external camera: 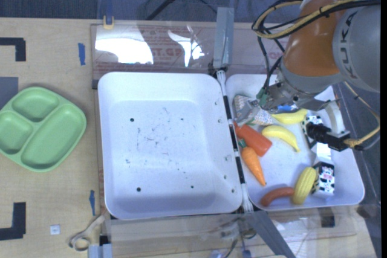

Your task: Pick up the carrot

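Carrot [254, 166] lying in right bin [351, 187] by its left wall, tip toward the near edge, top touching a red pepper [254, 139]. Just right: two bananas [284, 136], a sausage [276, 195], a yellow fruit [304, 184]. Gripper [269, 103] above the bin's far corner, apart from carrot. Left bin [121, 90] beside; green tray [39, 128] far left.

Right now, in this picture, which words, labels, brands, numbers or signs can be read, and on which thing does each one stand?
"KUK", in dark capitals running down the grey arm at the right edge; the brand name is cut off by the frame.
Printed lines on the brown strip behind the left bin: too blurred and glare-washed to read.
Black marks on the small black-and-white toy in the right bin: a pattern, no readable text.
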Robot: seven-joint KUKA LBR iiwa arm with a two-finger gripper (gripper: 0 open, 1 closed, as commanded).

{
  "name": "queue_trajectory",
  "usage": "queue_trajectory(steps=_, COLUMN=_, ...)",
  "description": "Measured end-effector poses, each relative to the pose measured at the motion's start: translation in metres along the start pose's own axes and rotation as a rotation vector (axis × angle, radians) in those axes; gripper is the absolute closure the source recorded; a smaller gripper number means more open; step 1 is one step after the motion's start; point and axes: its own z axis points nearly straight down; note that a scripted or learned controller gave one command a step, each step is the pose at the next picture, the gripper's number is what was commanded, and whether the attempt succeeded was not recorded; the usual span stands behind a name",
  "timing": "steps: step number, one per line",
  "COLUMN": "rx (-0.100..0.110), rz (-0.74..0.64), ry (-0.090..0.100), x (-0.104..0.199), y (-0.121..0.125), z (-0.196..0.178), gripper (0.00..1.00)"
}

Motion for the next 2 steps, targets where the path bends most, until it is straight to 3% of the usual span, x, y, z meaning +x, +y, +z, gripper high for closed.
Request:
queue_trajectory(steps=1, rx=0.001, rz=-0.178, ry=0.001, x=0.012, y=0.005, z=0.000, gripper=0.00)
queue_trajectory(steps=2, rx=-0.002, rz=-0.337, ry=-0.001, x=-0.003, y=0.055, z=0.000, gripper=0.00)
